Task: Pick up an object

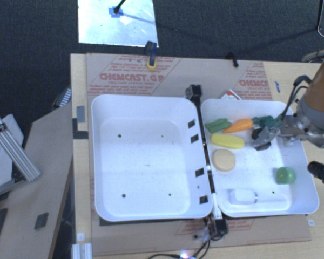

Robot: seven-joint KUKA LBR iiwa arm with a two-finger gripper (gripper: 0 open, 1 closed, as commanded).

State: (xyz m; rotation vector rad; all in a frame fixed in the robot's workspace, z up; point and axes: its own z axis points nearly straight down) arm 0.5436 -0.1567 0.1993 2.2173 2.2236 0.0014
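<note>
In the right bin (299, 198) lie several small items: a green pod-shaped piece (218, 125), an orange carrot (238, 125), a yellow oblong piece (227, 141), a tan round disc (224, 159), a green ball (284, 175) and a white flat piece (243, 196). My gripper (262, 139) hangs low over the bin's upper middle, just right of the carrot and the yellow piece, with a dark green object (267, 121) close behind it. Nothing visible sits between its tips.
The left bin (105, 144) stands beside the right one, with a black clip divider (201, 150) between them. Both rest on a cardboard sheet (129, 74). A shiny plate (116, 15) lies on the floor behind, and a metal rail (8, 144) at far left.
</note>
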